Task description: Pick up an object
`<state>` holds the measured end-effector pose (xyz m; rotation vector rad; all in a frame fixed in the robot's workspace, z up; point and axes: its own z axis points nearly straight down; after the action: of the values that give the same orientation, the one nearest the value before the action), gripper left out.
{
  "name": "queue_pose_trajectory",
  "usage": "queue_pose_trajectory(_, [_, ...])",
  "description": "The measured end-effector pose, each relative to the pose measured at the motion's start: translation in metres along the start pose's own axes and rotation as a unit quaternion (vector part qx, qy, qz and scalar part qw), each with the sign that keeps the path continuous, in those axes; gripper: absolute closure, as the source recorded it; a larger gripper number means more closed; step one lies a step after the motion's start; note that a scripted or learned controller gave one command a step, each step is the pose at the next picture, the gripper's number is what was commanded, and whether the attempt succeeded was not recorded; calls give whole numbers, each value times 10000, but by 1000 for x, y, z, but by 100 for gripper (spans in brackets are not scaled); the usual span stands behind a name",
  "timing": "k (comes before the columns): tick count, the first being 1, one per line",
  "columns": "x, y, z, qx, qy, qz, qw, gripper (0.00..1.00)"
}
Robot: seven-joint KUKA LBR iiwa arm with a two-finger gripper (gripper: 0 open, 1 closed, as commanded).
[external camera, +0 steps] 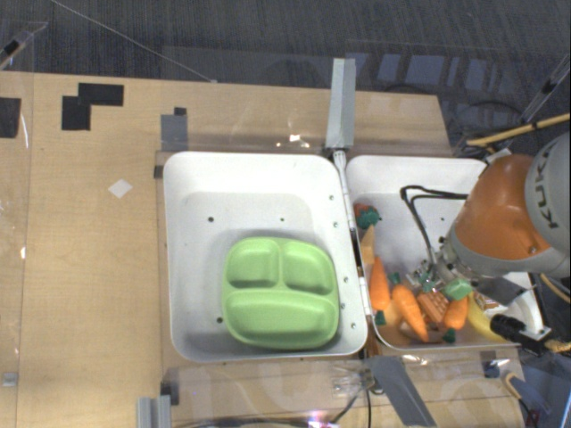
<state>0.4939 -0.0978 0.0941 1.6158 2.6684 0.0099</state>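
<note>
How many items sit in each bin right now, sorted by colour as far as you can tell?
Green: 1, the divided plate in the left bin.
Orange: about 4, the toy carrots piled in the right bin under the gripper.
Yellow: 1, a piece partly hidden.
Total: about 6.

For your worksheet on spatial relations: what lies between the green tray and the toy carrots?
In the camera view, the two bins' adjoining white walls separate the green tray from the toy carrots.

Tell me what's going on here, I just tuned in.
The arm is reaching down into the right bin, its gripper low over a heap of toy carrots near the bin's front. Whether it has hold of anything can't be made out. The left bin holds a green divided plate, untouched.
</note>
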Motion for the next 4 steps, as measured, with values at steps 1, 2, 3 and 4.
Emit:
queue_pose_trajectory(1, [-14,32,1,18,25,-333,9994,0])
queue_pose_trajectory(2, [2,6,0,-60,-25,168,9998,0])
queue_pose_trajectory(3, [3,7,0,-57,-1,762,9971,0])
queue_pose_trajectory(4, [3,7,0,-56,-1,765,9971,0])
